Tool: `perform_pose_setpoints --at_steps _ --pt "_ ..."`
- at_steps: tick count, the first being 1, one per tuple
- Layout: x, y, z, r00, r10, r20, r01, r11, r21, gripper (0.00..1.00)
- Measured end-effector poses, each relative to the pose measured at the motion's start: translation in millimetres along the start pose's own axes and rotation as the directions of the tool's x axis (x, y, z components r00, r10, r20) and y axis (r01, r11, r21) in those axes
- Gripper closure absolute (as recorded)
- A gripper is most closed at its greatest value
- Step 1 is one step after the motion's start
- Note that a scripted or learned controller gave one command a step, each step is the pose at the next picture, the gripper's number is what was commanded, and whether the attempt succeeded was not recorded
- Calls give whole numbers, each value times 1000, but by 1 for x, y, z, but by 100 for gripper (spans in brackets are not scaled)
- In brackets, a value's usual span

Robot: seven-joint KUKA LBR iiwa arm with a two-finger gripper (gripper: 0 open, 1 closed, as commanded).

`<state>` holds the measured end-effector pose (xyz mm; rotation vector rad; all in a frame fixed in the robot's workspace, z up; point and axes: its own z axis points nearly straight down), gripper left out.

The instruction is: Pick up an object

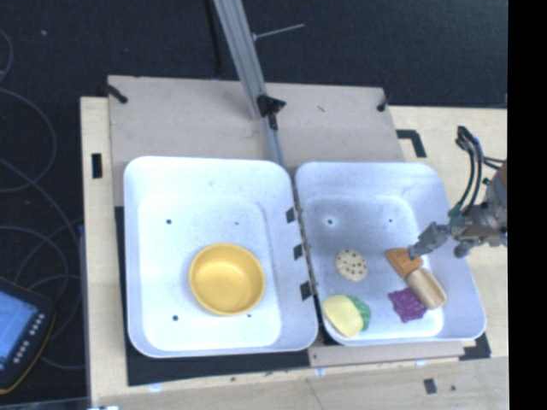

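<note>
The approach is in hand, nothing lifted yet: the gripper [438, 239] reaches in over the right bin [376, 182], beside an orange-and-tan piece [416, 277] that looks the likeliest target; the next move is a descent onto it. Whether it is open I cannot tell. The left bin [154, 195] holds a yellow bowl [226, 278]; the right also holds a yellow-green item [345, 314], a purple piece [407, 305] and a speckled cookie [351, 265].

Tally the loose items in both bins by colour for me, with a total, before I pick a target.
Yellow: 2, the bowl in the left bin and the yellow-green piece in the right bin
Cream, speckled: 1, the cookie
Orange-tan: 1, the cylinder
Purple: 1, the purple piece
Total: 5
</note>
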<state>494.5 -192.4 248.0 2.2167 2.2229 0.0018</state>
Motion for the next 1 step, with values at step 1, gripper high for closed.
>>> perform_pose_setpoints --at_steps 1 --pt "0 0 0 1000 2 0 -2 1000 0 0"
